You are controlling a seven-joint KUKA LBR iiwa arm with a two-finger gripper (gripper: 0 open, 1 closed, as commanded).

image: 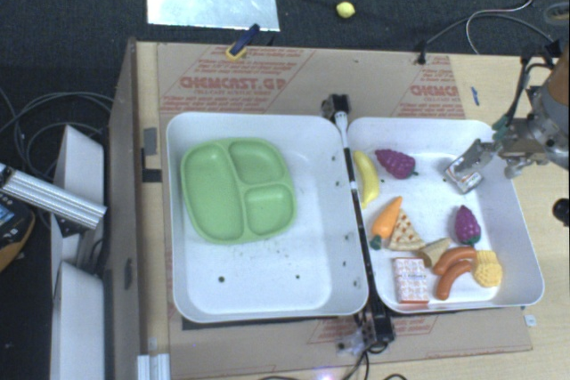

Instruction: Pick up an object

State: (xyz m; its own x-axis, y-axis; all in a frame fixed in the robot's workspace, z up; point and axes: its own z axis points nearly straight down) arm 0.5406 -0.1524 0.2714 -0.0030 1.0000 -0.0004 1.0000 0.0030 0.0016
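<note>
Gripper (464,173) positioned at 1 o'clock in right bin (525,236), above bare floor; jaw state indeterminable; purple grapes (468,225) reachable at 6 o'clock.

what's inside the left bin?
The left bin holds a green divided plate, lying flat toward its left side with nothing in its three compartments. A few dark specks dot the bin floor. Whatever lies under the plate is covered.
</note>
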